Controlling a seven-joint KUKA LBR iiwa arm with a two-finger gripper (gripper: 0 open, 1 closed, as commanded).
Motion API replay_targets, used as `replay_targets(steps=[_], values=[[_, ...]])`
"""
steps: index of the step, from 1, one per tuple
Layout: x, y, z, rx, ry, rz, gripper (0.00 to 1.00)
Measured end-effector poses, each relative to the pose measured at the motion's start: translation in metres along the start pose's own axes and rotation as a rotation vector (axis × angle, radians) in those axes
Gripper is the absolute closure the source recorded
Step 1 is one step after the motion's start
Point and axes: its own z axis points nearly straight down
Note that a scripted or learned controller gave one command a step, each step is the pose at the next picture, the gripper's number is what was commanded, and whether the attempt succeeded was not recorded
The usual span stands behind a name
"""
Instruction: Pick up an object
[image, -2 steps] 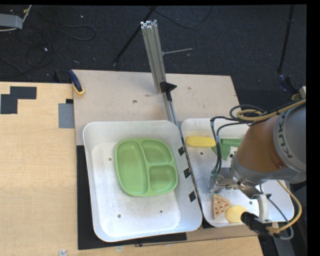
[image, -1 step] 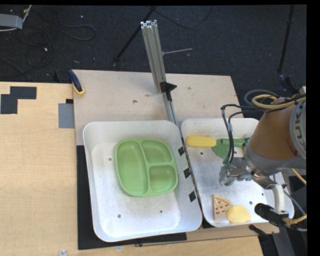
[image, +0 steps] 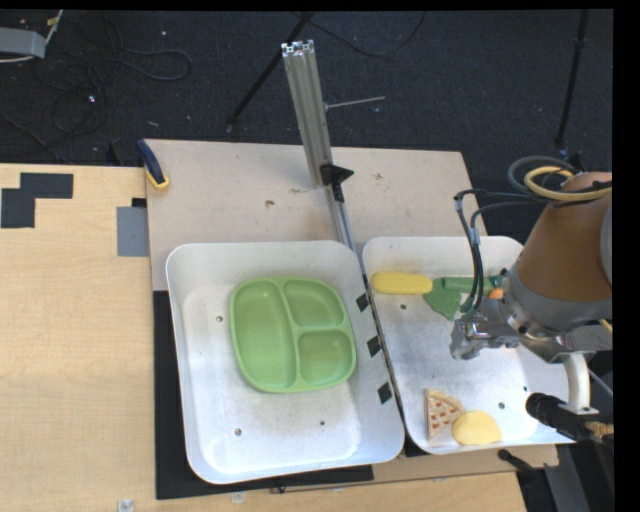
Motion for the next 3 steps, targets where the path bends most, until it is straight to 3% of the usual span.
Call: replay_targets(steps=[1,3], values=[[0.054,0.011,-0.013,0.004,0.002,-0.004,1.0],[0.155,0.056,-0.017,0.004,0.002,-0.004,1.0]])
